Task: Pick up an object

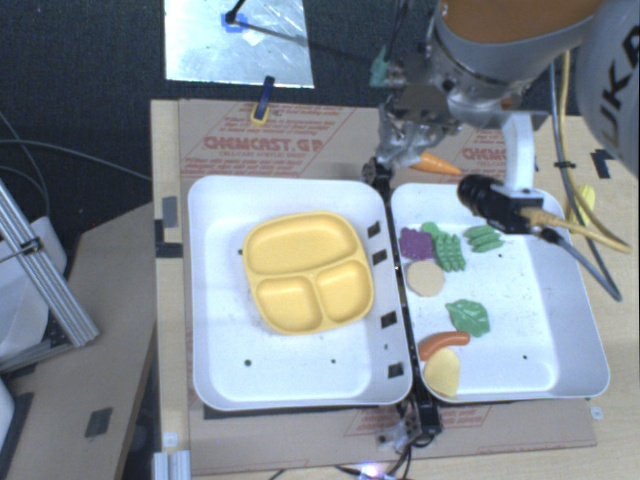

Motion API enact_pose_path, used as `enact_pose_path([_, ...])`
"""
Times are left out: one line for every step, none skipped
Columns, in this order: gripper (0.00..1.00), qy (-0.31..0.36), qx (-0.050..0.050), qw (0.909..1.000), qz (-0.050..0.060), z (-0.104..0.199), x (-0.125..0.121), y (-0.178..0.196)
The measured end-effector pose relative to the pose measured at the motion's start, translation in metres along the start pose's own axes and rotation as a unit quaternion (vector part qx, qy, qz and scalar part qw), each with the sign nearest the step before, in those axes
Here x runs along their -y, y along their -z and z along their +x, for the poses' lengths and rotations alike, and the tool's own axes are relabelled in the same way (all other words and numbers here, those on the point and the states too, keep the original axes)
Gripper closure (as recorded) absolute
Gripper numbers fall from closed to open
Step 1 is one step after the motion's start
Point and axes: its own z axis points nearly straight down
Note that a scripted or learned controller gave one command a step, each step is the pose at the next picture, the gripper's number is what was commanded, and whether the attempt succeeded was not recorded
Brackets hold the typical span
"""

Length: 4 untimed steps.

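Camera view looks down at a slant on two shallow white bins set side by side on the tabletop (120, 268). Left bin (215, 368) carries a yellow compartment tray (305, 271), lying flat near its middle with three recesses. Right bin (570, 348) holds a scatter of toy foods: a purple grape cluster (416, 242) near the dividing wall, a green ridged piece (449, 249) touching it on the right, a small green pea pod (483, 237) further right, a tan round slice (426, 280) just below the grapes, a green leafy piece (468, 316), a red-orange sausage (442, 343) and a pale yellow piece (443, 372) at the near edge.

The arm (520, 18) enters from the right, its orange band high in the picture. The gripper (400, 158) hangs over the far end of the wall between the bins; whether its jaws are spread or pressed together I cannot tell, as the wrist body hides them. An orange carrot (436, 164) lies just beside it, at the far rim of the right bin. A black cylindrical part (492, 204) juts over the right bin.
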Motion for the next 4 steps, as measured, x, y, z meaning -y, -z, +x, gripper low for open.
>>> enact_pose_path([1.0,0.0,0.001,1.0,0.008,-0.03,0.062,-0.014])
enact_pose_path([1.0,0.005,0.002,0.9999,0.012,0.028,0.063,-0.115])
enact_pose_path([1.0,-0.003,0.002,1.0,0.004,-0.059,0.058,-0.061])
enact_pose_path([1.0,0.003,0.001,1.0,0.006,-0.034,0.06,-0.046])
